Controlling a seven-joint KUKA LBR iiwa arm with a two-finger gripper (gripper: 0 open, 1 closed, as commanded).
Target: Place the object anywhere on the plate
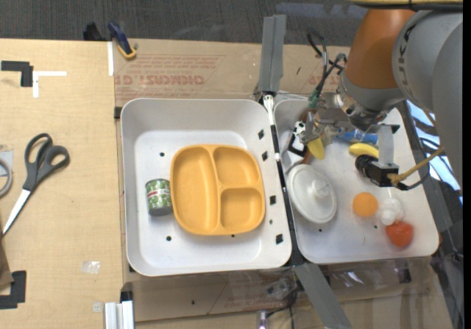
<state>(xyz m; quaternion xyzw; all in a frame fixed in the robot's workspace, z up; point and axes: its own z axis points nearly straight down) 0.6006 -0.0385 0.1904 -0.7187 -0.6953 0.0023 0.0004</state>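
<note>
One yellow banana (363,149) lies lengthwise left-to-right, well apart from the plate (218,189)

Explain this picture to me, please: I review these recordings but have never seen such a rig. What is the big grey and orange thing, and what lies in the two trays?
One camera looks down at a slant on a bench. The grey and orange thing is a robot arm, reaching in from the right. Its gripper hangs low over the right bin; I cannot tell whether it holds anything. That bin has a white lid, an orange ball, a red object, a banana-like yellow piece and other small items. The left bin holds a yellow divided plate, with a small green can beside it. Scissors lie on the bench.
</note>
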